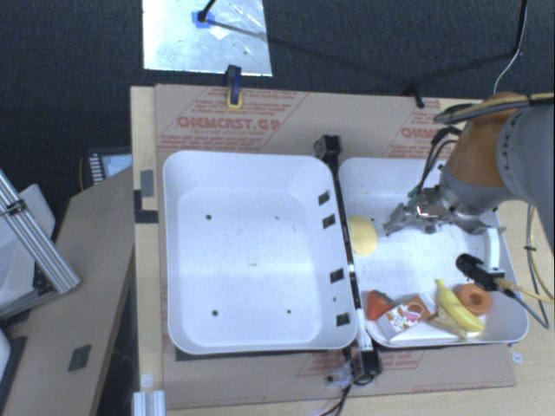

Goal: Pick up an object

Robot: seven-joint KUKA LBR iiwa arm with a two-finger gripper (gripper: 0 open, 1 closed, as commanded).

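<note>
Arm [499, 150] reaches in from right, over right bin [381, 176]. Pincer [414, 217] low above bin's bare middle; whether wide or narrow cannot tell. Pale yellow round object [363, 236] at bin's left wall, just left of pincer, apart from it. Banana [457, 306], orange round piece [473, 299], red piece [379, 304], small printed packet [405, 315] clustered along near edge. Left bin [182, 189] beside it on counter [286, 111].

Glossy white plastic bins [251, 336], matt cardboard-looking bench top [286, 115], shiny foil-like metal sheet [206, 24] w/ creases.
</note>
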